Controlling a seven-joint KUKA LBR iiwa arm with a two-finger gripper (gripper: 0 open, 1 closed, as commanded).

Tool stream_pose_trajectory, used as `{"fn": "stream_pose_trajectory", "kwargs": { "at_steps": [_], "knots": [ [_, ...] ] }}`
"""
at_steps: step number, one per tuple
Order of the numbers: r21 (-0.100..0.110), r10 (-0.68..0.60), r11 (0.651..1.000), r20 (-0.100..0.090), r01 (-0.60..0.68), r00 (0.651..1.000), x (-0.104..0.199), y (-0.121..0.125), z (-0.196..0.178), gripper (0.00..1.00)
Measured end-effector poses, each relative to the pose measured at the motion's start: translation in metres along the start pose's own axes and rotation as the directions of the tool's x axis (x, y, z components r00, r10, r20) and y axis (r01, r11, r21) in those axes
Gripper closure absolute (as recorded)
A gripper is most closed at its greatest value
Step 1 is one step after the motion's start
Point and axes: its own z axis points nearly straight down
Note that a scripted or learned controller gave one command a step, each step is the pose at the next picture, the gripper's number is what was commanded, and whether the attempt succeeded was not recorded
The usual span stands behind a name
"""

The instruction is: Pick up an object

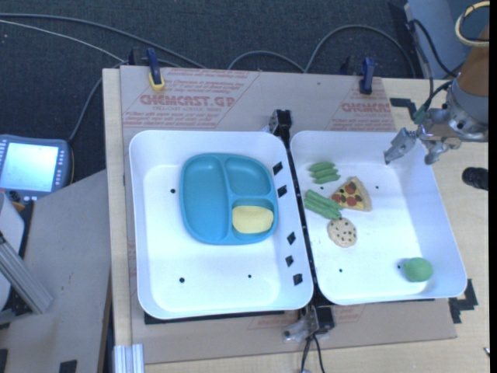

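Objects for picking lie scattered in the right bin (443,231), operator, so look there first. You have a pizza slice (353,194) near the middle of that bin, with a small bunch of green beans (323,171) just above and to its left, and a longer green pod (321,204) just beside its lower left edge. Below the pod sits a round cookie (342,231), close to it, though you cannot tell whether they touch. Well apart from these, in the near right corner of the bin, rests a green ball (417,269).

Your gripper (415,151) hangs over the far right corner of the right bin, above the rim area, well apart from every item. Its two fingers are spread apart, one finger (394,149) pointing down to the left and the other to the right, and nothing sits between them. The grey arm with its orange band (474,74) comes in from the right edge of the view.

In the left bin (155,231) you see a blue divided plate (225,196), and a yellow item (252,219) lies in its lower right compartment. Both bins rest side by side on a brown board (194,92) held by blue clamps (154,65) at the far edge.
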Motion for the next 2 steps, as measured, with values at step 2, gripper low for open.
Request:
{"fn": "stream_pose_trajectory", "kwargs": {
  "at_steps": [2],
  "knots": [
    [-0.010,-0.003,1.000,0.003,0.003,1.000,-0.002,0.001,0.034,0.00]
  ]
}}
